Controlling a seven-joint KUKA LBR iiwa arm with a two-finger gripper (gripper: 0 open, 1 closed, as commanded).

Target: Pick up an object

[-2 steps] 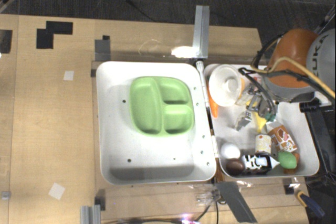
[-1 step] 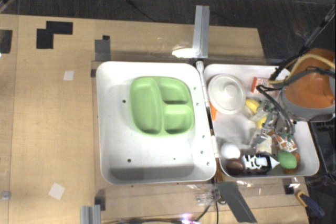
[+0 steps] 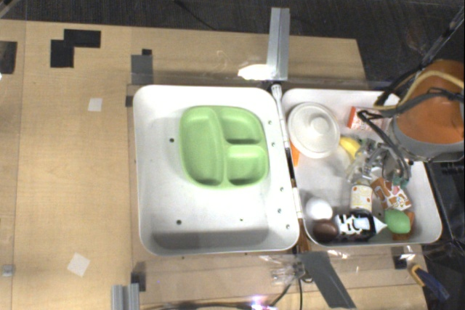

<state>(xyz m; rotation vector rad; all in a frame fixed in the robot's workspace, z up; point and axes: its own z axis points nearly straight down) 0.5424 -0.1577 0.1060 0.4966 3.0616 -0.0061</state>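
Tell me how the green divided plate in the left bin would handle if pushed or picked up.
The green plate looks like rigid moulded plastic, so it probably stays stiff and light. It lies flat and wide on the left bin floor, so a push would likely slide it, not tip it. Its smooth, low rim may be hard to pinch.

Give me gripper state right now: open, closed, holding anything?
Gripper: low over the clutter in the right bin, near the small bottle. Open or closed cannot be told, and nothing is visibly held.
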